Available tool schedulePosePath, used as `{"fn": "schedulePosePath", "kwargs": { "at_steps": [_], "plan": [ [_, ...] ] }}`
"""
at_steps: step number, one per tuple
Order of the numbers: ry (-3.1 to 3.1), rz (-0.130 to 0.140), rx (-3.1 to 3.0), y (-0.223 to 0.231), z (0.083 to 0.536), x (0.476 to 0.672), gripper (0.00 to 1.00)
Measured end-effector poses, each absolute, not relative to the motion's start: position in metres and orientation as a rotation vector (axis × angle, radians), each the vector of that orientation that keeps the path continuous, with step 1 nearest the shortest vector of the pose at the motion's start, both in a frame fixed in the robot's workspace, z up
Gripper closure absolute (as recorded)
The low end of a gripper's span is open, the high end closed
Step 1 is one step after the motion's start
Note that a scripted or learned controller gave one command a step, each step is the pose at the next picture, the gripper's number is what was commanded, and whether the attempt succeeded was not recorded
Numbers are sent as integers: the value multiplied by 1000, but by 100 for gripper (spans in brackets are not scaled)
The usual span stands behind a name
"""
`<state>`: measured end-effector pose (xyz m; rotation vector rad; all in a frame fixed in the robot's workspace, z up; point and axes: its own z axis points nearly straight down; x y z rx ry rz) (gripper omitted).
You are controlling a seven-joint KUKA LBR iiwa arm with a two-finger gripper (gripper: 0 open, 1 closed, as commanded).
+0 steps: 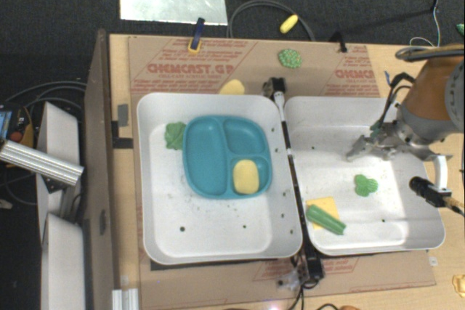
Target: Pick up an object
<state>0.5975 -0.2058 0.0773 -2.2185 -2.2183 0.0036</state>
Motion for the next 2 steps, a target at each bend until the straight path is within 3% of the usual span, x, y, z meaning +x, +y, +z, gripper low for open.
{"fn": "schedulePosePath", "kwargs": {
  "at_steps": [1,2],
  "plan": [
    [-2218,2,-2218,-177,84,537,0],
    [-2225,-2,-2227,-209,141,537,0]
  ]
}}
